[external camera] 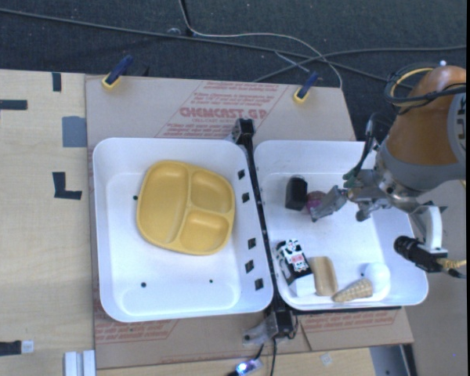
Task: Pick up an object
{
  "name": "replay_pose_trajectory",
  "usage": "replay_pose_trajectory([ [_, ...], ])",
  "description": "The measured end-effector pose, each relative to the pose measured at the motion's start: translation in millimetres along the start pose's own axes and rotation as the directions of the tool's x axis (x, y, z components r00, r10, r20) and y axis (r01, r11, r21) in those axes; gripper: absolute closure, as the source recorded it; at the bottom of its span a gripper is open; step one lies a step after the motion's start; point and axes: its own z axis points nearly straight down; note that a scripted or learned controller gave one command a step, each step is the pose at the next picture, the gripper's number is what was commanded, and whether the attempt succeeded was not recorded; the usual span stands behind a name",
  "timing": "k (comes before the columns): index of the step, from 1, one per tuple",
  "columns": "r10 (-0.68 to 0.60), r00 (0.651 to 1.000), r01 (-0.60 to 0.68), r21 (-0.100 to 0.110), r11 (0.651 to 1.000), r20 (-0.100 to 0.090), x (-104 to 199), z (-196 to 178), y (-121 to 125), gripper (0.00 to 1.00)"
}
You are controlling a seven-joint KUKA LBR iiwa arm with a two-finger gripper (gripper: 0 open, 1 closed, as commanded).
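Note:
My gripper (342, 201) is over the upper middle of the right bin (392, 159), below the grey and orange arm that reaches in from the right. A small purplish object (321, 204) lies right at the gripper's left tip; I cannot make out whether it is gripped or just touched. A black object (296, 193) stands just left of it. Along the bin's front edge lie a black-and-white patterned toy (294, 258), a tan bread-like piece (323, 276), a waffle cone (353, 291) and a white rounded object (377, 273).
The left bin (113, 233) holds a yellow divided plate (186, 207). A black divider with clips (255, 218) runs between the bins. Cables cross the dark floor behind the bench, and yellow-blue clamps (117, 70) hold the cardboard base.

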Motion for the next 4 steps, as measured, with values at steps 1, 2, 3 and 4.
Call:
replay_pose_trajectory([
  [1, -0.004, 1.0, 0.004, -0.013, 1.0, 0.002, 0, -7, 3, 0.0],
  [2, -0.003, 1.0, 0.003, -0.009, 1.0, 0.002, 10, 42, 3, 0.0],
  [3, -0.002, 1.0, 0.002, -0.01, 1.0, 0.002, 9, 88, -4, 0.0],
  [4, -0.005, 1.0, 0.005, -0.021, 1.0, 0.004, 10, 124, -1, 0.0],
])
